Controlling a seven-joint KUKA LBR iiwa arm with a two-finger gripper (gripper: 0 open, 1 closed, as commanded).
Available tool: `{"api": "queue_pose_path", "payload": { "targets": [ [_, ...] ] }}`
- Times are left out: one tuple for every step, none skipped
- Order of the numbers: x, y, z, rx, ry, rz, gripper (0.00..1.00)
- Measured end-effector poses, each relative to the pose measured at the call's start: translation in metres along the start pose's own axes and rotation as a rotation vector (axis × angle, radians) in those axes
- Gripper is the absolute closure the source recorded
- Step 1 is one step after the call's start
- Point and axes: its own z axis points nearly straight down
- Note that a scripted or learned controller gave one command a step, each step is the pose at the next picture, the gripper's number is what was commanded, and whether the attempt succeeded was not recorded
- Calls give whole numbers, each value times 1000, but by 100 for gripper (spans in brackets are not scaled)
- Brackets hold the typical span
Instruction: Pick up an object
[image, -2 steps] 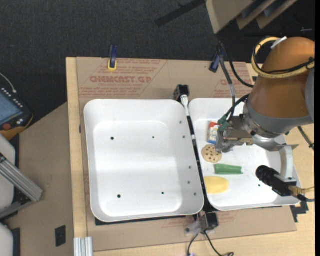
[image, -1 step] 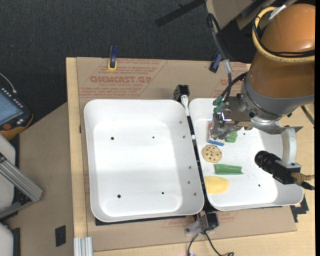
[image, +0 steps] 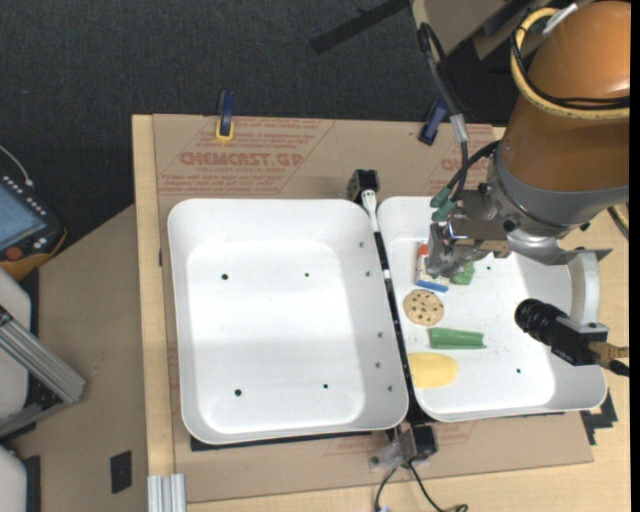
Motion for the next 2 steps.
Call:
{"api": "queue_pose_path", "payload": {
  "targets": [
    [0,1,-10,-2,-1,-1,100],
    [0,1,-20,-4,-1,-1,100]
  ]
}}
